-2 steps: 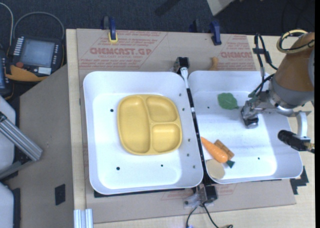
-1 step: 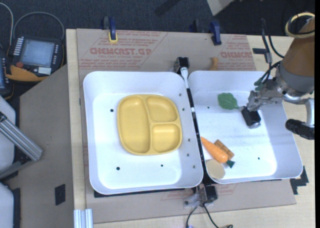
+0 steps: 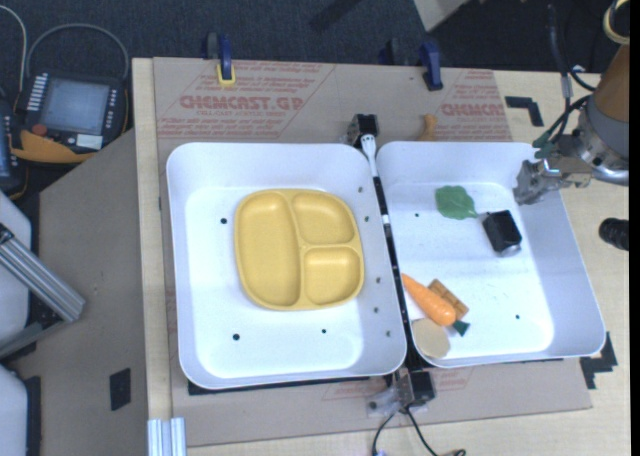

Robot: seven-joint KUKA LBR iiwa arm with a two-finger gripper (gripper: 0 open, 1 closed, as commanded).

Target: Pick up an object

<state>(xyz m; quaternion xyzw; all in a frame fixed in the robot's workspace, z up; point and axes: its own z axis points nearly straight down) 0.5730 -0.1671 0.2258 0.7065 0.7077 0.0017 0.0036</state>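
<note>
The right bin [image 3: 560,284] holds several small objects. A green leafy piece [image 3: 455,202] lies near its back, and a black block [image 3: 502,231] sits just right of it. At the front left lie an orange carrot [image 3: 428,300], a small brown piece [image 3: 452,300] and a beige disc [image 3: 433,340]. My gripper [image 3: 529,184] hangs over the bin's back right edge, a short way up and right of the black block. It touches none of the objects.
The left bin [image 3: 200,324] holds a yellow divided plate [image 3: 298,247]. Two clamps [image 3: 224,59] grip the bench's far edge. A pendant with a screen [image 3: 70,104] lies off the bench at the left.
</note>
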